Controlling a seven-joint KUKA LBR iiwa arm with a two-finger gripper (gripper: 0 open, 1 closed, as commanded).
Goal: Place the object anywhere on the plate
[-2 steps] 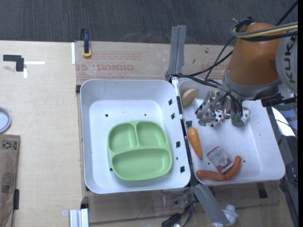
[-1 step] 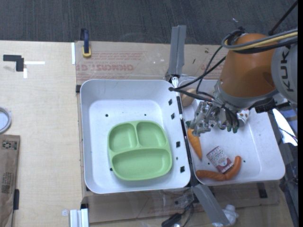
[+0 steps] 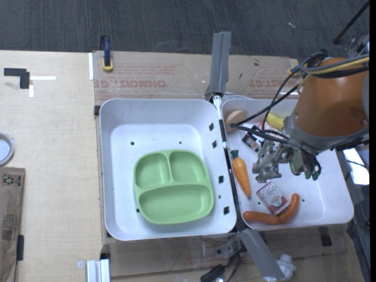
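Claw (image 3: 267, 170) (grip state unclear) hangs mid right bin (image 3: 335, 213), near carrot (image 3: 241, 177); plate (image 3: 174, 187) unobstructed.

Bright, even overhead light; soft shadows, fairly sharp throughout.

Arm (image 3: 329, 98): I see it reaching in from the table's right edge, wrist bent downward.
Gripper (image 3: 268, 170): pointing down, low, right half of the table.
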